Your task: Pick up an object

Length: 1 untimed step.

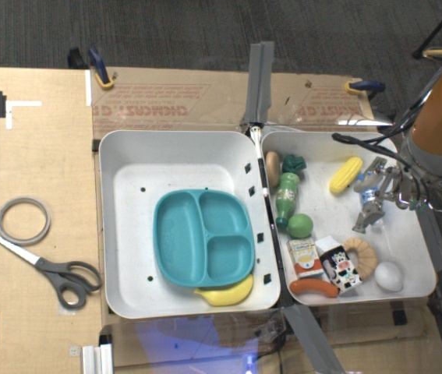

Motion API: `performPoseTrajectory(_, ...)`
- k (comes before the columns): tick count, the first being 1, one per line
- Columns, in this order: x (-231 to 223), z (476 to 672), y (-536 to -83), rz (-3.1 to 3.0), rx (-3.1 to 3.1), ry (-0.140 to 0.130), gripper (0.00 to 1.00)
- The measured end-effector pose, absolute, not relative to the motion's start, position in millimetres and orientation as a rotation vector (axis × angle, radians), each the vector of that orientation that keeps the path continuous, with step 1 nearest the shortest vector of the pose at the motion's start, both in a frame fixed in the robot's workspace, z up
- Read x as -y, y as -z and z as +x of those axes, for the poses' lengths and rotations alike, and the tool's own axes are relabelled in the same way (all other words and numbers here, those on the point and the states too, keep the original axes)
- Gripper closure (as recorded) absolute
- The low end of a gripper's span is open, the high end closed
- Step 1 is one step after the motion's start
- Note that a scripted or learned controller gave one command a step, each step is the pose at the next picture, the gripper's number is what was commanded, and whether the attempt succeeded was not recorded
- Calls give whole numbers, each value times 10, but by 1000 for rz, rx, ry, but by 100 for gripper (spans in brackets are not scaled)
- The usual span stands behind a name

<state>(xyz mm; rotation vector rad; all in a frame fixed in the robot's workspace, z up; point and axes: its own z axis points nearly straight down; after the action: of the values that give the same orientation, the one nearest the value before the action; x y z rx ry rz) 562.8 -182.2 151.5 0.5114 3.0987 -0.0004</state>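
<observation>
The right bin [408, 240] holds several toy foods: a yellow corn cob [346, 174], a green bottle [286, 195], a green lime [300, 225], a small carton [303, 255], a red sausage [312, 287], a tan pretzel ring [363, 254] and a white egg [389, 276]. My gripper [366, 202] hangs over the right part of this bin, just right of and below the corn, above bare bin floor. Its fingers look open, with nothing between them. The arm's orange band [441, 123] is at the right edge.
The left bin [127, 170] contains a teal divided plate [203, 236] with a banana [227, 293] at its front edge. Scissors [57, 269] and a tape roll [23, 219] lie on the bench at left. A black-and-white box [341, 267] sits beside the carton.
</observation>
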Motion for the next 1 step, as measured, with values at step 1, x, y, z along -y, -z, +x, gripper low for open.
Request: performPoseTrajectory(1, 1755, 6042, -924, 575, -3085, 0, 0)
